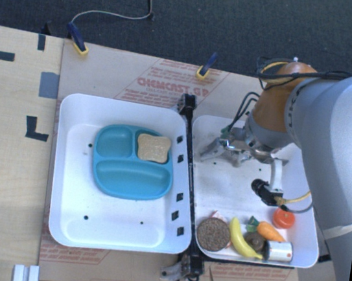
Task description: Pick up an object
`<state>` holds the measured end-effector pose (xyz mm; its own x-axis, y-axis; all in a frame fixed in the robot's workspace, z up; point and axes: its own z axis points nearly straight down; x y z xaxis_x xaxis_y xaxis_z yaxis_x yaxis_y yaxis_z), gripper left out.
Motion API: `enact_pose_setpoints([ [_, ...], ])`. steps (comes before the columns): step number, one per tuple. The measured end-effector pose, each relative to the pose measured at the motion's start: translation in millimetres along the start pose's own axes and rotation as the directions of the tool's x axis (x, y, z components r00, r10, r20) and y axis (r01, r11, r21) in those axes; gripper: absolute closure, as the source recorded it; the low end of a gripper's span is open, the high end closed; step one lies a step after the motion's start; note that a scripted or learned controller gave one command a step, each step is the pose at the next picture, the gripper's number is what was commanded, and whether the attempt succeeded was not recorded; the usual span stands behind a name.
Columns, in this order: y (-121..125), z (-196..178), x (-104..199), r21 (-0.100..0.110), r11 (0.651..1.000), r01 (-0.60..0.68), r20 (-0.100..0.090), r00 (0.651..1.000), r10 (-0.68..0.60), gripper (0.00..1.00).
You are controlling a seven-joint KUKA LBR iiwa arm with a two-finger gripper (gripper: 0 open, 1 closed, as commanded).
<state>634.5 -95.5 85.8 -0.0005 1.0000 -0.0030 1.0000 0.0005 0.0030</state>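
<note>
The banana (242,239), yellow and curved, lies among the objects heaped at the right bin's (235,185) near edge, well below my gripper (217,150), its long axis slanting from upper left to lower right. My grey arm (333,140) reaches in from the right, wrist bent down, and my fingers stand spread apart over bare bin floor, grasping nothing

The left bin (66,218) holds a divided plate (124,178), and a slice of bread (154,148) lies in its upper right compartment. In the right bin (222,183), a round patty (213,234), a banana (241,237), a carrot (269,232) and a tomato (284,218) lie together in the near right corner. The gripper (222,149) is over the far left part of the right bin.
</note>
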Motion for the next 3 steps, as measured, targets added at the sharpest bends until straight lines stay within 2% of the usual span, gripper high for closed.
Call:
enact_pose_setpoints([
  [1, -11.3, -0.4, -6.1, -0.001, 1.000, 0.001, -0.001, 1.000, -0.001, 0.00],
  [3, -4.1, -0.1, 1.5, -0.001, 1.000, 0.000, -0.001, 1.000, 0.000, 0.00],
])
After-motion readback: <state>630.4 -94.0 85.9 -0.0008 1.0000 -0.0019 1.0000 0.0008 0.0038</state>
